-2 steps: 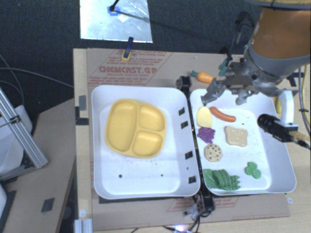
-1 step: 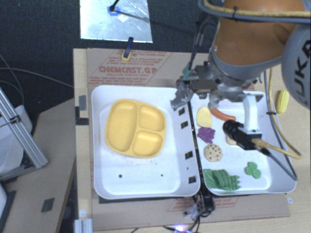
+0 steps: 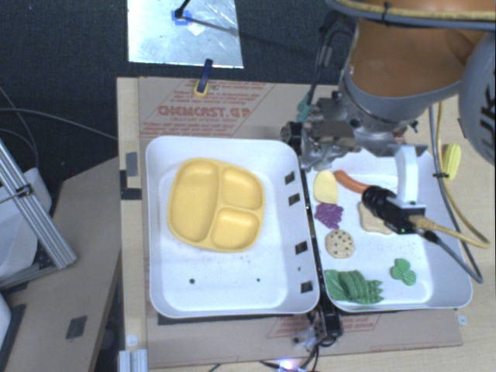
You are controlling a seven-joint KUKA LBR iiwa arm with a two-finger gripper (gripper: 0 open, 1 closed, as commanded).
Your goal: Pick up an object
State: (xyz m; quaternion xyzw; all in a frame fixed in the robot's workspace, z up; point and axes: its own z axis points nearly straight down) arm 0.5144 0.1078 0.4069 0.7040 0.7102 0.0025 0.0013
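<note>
The arm [image 3: 411, 45] hangs over the right bin [image 3: 449, 285]; the left bin [image 3: 163, 285] holds a yellow plate [image 3: 215, 204]. Step: approach. The hand [image 3: 322, 149] is near the yellow wedge [image 3: 325, 186]; its finger state cannot be told. Next: descend, centred.

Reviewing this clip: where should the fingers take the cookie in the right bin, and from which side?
Likely straight down from above, closing across its rim. The cookie lies flat and round, with bare floor of the right bin around it, though the purple grapes sit close above.
</note>
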